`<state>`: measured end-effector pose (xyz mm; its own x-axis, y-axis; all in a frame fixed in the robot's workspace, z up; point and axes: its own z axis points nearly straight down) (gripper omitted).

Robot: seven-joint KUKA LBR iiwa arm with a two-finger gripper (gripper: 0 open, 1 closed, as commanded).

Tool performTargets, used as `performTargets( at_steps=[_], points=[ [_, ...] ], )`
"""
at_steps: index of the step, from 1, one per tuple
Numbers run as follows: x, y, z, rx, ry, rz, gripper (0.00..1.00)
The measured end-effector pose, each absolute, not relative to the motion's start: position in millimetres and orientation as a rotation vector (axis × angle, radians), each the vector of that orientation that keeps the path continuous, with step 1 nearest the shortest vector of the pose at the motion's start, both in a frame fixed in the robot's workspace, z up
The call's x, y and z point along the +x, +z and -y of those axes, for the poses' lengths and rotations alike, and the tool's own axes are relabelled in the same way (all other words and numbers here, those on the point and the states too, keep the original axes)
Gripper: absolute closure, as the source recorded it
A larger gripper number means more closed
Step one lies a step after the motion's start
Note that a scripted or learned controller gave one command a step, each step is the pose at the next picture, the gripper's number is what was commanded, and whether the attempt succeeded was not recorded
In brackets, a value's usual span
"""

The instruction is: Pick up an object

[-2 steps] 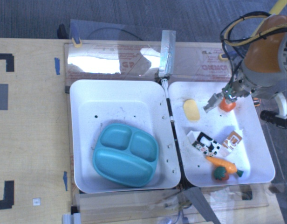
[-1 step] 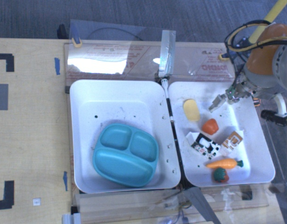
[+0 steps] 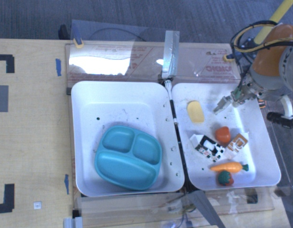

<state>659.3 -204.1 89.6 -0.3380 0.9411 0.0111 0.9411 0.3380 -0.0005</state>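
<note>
A: Hovering over the far right part of the right bin (image 3: 268,141), the pincer (image 3: 221,105) has its slim fingers slanting down toward the left, with nothing lodged between them. Whether they stand apart or closed cannot be made out at this size.

B: So the pick is not made?

A: Not as far as this view shows. The pincer hangs above bare bin floor, near the yellow block (image 3: 195,111) but apart from it. That block lies flat, just left of the fingertips, and looks the closest candidate.

B: And the rest of the things?

A: Farther toward the near edge sits an orange ball (image 3: 223,134), with a small orange-and-white box (image 3: 237,143) just beside it on the right and a black-and-white piece (image 3: 206,146) on its left. Nearer still lies a toy carrot (image 3: 228,167), and a red-and-green fruit (image 3: 225,178) touches or nearly touches it from below. All rest on the bin floor, none lifted.

B: The other bin?

A: The left bin (image 3: 84,103) carries a blue divided tray (image 3: 129,157), well away from the arm.

B: Then what is left?

A: By this judgement, nearly everything: descending onto one thing, closing on it, and raising it clear of the bin.
</note>
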Motion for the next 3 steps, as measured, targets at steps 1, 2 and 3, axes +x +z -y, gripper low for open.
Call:
performTargets(
  at_steps=[1, 2, 3],
  points=[
    [609.0, 88, 98, -1.843, -0.009, 2.548, 0.0],
    [590.8, 87, 175, -1.918, 0.0, 2.495, 0.0],
    [593.8, 100, 172, -1.918, -0.008, 2.503, 1.0]
  ],
)
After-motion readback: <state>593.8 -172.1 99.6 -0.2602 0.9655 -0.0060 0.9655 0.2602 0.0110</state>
